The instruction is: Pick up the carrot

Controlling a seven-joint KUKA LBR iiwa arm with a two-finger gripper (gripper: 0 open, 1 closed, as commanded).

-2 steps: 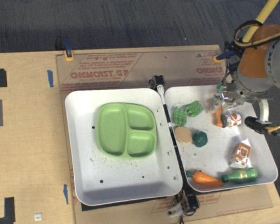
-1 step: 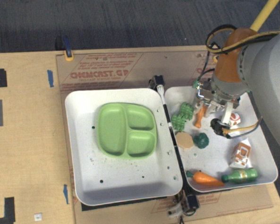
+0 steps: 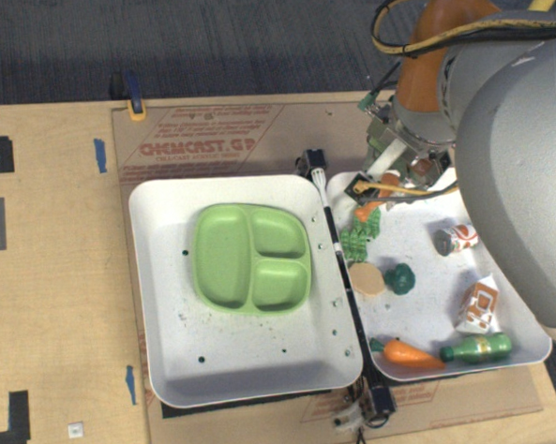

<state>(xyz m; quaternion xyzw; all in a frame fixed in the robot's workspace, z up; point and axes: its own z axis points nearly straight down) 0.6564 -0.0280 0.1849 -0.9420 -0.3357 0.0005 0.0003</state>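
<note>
2 bins sit side by side on the table (image 3: 58, 305). Left bin (image 3: 165, 364) holds a divided plate (image 3: 252, 257). Right bin (image 3: 420, 245) holds the carrot (image 3: 408, 353) at its front edge, bottle (image 3: 476, 349) immediately right.

Even, bright overhead light. The right bin (image 3: 505, 249) glares white beside the arm (image 3: 518, 155). Detail is slightly soft throughout.

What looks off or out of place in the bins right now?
The gripper is at the right bin's far left corner, while the carrot lies untouched near the front edge beside the green bottle. Nothing looks spilled or damaged.
</note>
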